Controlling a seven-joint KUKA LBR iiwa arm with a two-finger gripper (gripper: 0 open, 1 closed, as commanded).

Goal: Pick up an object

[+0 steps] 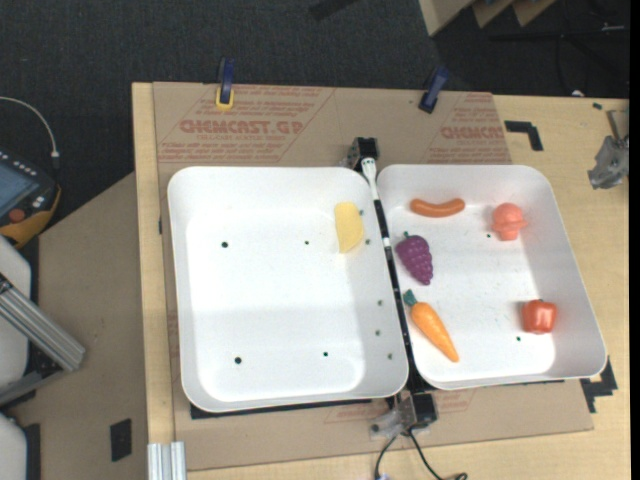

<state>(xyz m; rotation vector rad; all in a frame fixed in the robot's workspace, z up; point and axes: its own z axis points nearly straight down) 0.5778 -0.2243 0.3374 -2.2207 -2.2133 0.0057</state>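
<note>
A pale yellow piece (348,228) lies in the left bin (260,368), near its right wall. In the right bin (570,268) there are an orange sausage (437,207), a pink fruit (508,220), a purple bunch of grapes (415,257), a carrot (435,330) and a red pepper (538,315). The grey gripper (608,163) shows at the right edge of the view, outside the right bin and beyond its far right corner, well apart from every object. Nothing is visibly held in it.
Both bins rest on a brown cardboard sheet (300,118) held by blue clamps (226,83) at the back edge. A black bracket (364,153) sits at the far end of the seam between the bins. Cables hang off the front (405,438).
</note>
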